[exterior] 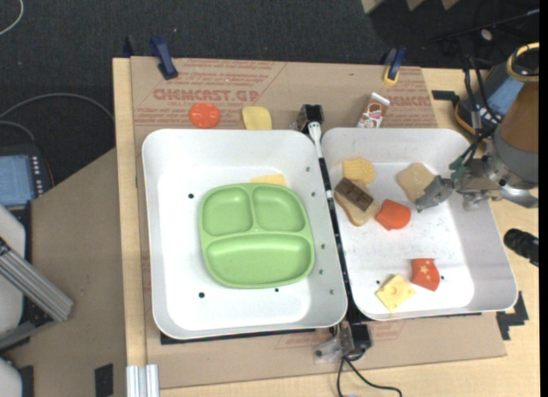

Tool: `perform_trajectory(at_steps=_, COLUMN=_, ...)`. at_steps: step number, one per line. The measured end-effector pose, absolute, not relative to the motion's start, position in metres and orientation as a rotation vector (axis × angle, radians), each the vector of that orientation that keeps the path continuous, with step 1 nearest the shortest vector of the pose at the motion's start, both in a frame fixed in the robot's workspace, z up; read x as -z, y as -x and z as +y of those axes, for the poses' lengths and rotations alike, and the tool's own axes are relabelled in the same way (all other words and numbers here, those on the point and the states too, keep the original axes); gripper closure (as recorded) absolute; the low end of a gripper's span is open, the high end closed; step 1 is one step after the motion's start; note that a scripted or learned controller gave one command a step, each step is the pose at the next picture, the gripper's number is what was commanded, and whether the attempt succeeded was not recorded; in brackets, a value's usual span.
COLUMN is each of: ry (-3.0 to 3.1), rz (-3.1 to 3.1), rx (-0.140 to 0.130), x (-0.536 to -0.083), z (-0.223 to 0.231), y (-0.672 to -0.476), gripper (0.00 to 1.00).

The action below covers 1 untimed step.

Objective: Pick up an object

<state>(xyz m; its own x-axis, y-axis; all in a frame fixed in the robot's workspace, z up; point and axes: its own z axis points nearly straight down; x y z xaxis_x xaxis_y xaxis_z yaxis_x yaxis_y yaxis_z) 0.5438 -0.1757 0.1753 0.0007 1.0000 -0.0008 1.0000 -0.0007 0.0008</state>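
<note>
Tan bread slice (415,180) lies at two o'clock in your right bin (488,254), just left of the gripper (451,190), probably your target. You see the fingers spread apart, holding nothing, hovering low beside it.

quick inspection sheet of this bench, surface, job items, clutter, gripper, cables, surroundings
surface: cardboard-covered bench bearing a left bin and a right bin.
job's things: right bin holds tan block, brown block, yellow piece, red pieces, cheese wedge.
clutter: green divided plate in left bin; orange disc, yellow lump, small carton on the cardboard.
grippers: gripper low beside the tan block, holding nothing.
cables: black cable at front edge.
surroundings: dark floor.
</note>
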Motion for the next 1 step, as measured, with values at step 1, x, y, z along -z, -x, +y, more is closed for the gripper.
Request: perform_trajectory(at_steps=1, ry=-2.213, rz=2.226, rx=-0.004, x=-0.1091, z=-0.1286, y=-0.6053, gripper=0.0)
